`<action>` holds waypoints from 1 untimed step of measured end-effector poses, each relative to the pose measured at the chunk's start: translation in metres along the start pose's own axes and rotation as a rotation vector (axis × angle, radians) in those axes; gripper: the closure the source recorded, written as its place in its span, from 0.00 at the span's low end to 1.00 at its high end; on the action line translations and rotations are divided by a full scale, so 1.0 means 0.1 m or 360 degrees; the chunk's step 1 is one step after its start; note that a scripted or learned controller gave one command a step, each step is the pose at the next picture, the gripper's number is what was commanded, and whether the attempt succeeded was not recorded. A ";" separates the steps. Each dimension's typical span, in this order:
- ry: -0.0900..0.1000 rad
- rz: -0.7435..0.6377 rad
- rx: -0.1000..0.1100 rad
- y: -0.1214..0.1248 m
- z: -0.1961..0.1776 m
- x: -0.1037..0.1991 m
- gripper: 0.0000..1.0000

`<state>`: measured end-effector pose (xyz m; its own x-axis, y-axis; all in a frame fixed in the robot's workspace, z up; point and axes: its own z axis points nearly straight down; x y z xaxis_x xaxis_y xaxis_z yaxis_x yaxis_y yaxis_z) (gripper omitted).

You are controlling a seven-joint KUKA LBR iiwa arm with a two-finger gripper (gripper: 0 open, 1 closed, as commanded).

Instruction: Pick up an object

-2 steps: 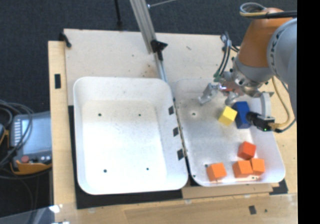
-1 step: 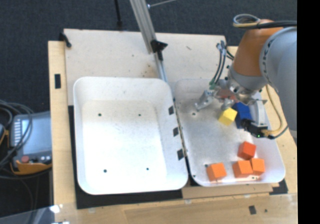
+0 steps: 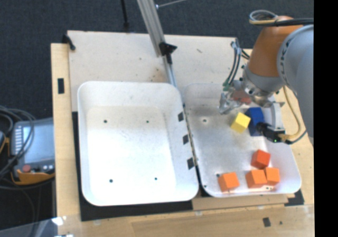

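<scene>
grey arm reaching from right, wrist bent down, hand [image 3: 228, 103] low

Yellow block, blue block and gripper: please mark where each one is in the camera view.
yellow block [image 3: 240, 122]: camera view, on its top face.
blue block [image 3: 256, 116]: camera view, on its visible upper face.
gripper [image 3: 228, 105]: camera view, at its fingertips.

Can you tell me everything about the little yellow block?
The yellow block is a small plain cube, maybe foam or painted wood. It lies tilted in the right bin, near the far side. A blue block sits right beside it, seemingly touching. The gripper hangs just above and to its left.
</scene>
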<state>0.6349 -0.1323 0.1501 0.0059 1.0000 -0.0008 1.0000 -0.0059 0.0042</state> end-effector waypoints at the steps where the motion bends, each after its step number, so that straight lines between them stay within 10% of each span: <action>1: 0.0000 -0.0005 -0.0003 -0.07 -0.49 -0.04 1.00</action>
<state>0.6279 -0.1361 0.1988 0.0029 1.0000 -0.0006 1.0000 -0.0029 0.0058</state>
